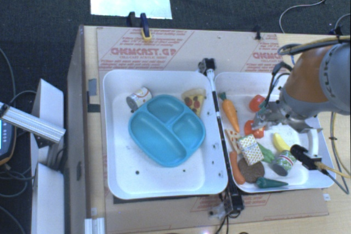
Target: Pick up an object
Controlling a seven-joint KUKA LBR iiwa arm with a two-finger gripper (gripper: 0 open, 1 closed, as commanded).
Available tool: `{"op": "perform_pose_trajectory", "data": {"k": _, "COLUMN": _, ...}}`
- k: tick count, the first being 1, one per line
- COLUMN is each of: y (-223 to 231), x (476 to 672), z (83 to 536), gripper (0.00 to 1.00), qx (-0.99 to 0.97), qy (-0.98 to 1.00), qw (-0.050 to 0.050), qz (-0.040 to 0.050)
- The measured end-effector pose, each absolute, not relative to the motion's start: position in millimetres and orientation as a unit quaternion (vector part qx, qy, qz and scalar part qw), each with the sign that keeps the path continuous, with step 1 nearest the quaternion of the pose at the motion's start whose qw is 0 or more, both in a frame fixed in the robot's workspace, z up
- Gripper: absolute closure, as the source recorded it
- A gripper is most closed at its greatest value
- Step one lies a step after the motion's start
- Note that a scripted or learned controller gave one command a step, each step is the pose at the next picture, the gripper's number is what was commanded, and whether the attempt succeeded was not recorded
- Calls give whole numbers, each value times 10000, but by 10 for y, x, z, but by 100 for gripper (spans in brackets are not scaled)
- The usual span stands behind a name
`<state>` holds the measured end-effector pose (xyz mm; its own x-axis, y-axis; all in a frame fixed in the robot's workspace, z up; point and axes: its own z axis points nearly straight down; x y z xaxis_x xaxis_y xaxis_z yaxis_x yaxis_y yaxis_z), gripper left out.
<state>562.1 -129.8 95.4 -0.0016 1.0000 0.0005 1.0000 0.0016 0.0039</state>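
Two bins in front of me: my gripper (264, 117) hangs low in the right bin (241, 80), right over a red tomato (253, 128) beside the carrot (230, 112). I cannot tell its grip state.

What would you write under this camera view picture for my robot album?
Robot claw hovers over toy tomatoes in the right bin; blue plate waits in the left bin.
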Motion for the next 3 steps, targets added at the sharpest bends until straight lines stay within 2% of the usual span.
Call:
{"op": "perform_pose_trajectory", "data": {"k": 1, "y": -1298, "x": 5621, "z": 953, "gripper": 0, "qx": 7066, "qy": 7077, "qw": 13, "qz": 16}}
{"op": "perform_pose_trajectory", "data": {"k": 2, "y": -1271, "x": 6617, "z": 850, "gripper": 0, "qx": 7057, "qy": 7085, "qw": 15, "qz": 12}}
{"op": "perform_pose_trajectory", "data": {"k": 3, "y": -1276, "x": 6625, "z": 961, "gripper": 100, "qx": 7044, "qy": 7098, "qw": 29, "qz": 15}}
